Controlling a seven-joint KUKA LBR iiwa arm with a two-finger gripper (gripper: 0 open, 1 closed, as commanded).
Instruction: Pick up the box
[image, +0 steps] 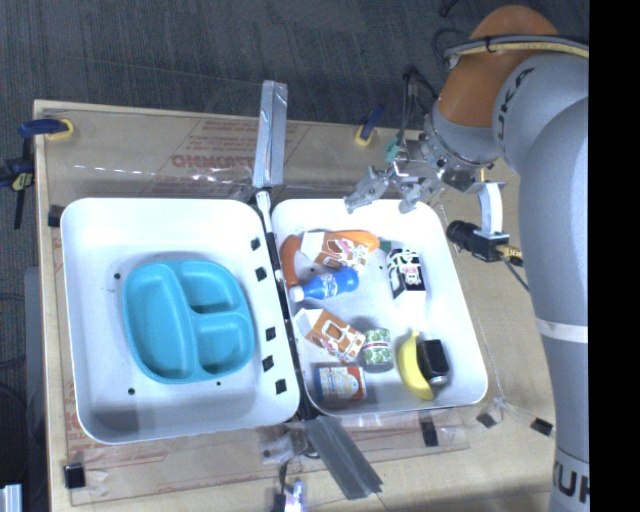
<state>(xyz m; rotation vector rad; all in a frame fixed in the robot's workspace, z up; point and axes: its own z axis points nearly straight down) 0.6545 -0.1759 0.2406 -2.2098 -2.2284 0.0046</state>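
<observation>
In the right bin (455, 300) lie two box-like things. A small black-and-white carton (406, 272) sits near the bin's right wall, and an orange-and-white box (335, 335) lies flat near its middle. My gripper (380, 203) hangs over the bin's far rim, above and behind both boxes. Its two fingers are spread, so it is open, and nothing is between them. The carton lies a short way in front of it, slightly to the right.
Around the boxes are an orange packet (335, 245), a blue bottle (330, 285), a green can (377, 348), a banana (410, 368) beside a black object (433, 360), and a jar (340, 383). The left bin (90, 230) holds a blue divided tray (190, 318).
</observation>
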